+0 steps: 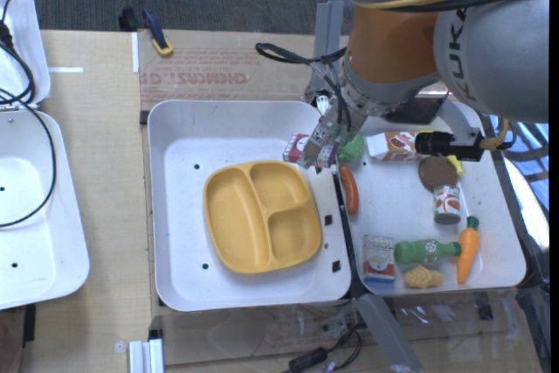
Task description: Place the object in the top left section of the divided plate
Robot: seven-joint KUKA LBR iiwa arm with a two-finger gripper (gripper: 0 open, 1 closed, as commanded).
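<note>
The small pink and white packet (298, 147) sits at the tip of the gripper (318, 144), above the far right corner of the left bin (175, 275). It lies just beyond the upper right rim of the yellow divided plate (262, 216). The packet touches the gripper, but whether the gripper is clamped on it cannot be told; the wrist shades that spot. The plate lies flat in the middle of the left bin, its 3 sections bare.

Just right of the gripper a green item (351, 149) is half hidden under the wrist. A red sausage (349, 189) lies along the wall between the 2 bins. The right bin (397, 210) also holds a white carton (393, 145), a brown disc (434, 173), a small can (447, 204), a carrot (468, 248), a green bottle (425, 252), a small printed carton (378, 259) and a yellow lumpy piece (424, 277).

The arm covers the right bin's far corner.
</note>
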